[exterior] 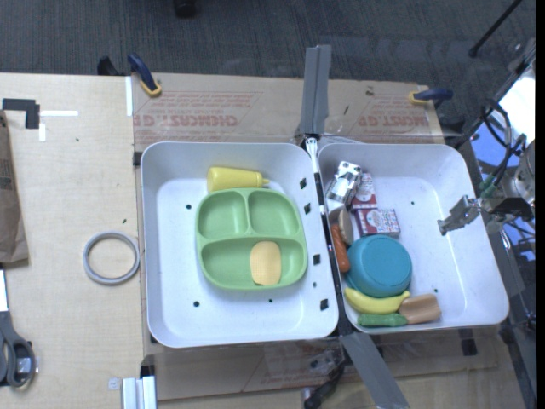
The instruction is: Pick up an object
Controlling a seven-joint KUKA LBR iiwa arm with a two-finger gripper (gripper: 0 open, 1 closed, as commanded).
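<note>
Camera view. The bench (68,186) is a light wooden surface; a sheet of printed cardboard (221,113) lies under the two white bins, held by a blue-and-yellow clamp (145,75) at its upper left corner and a second clamp (430,97) at its upper right. Dark carpet (255,11) fills the top of the frame. On the bare bench at the left lie a ring of clear tape (111,256) and, at the lower left corner, scissors (15,360).

The left bin (162,313) holds a green divided plate (251,239) with a pale yellow oval item (265,263) in its lower compartment; a yellow bottle (234,178) lies just above the plate.

The right bin (464,301) holds its contents along its left side: a silver wrapped item (344,182) at the top, a red-and-white carton (375,221) below it, an orange carrot (341,250), a blue bowl (380,265), a banana (377,301) touching the bowl's lower rim, a green item (381,320) and a tan item (420,308).

The gripper (456,216) sits at the bin's right wall, well apart from these objects. Nothing is seen in it; its opening cannot be judged.
</note>
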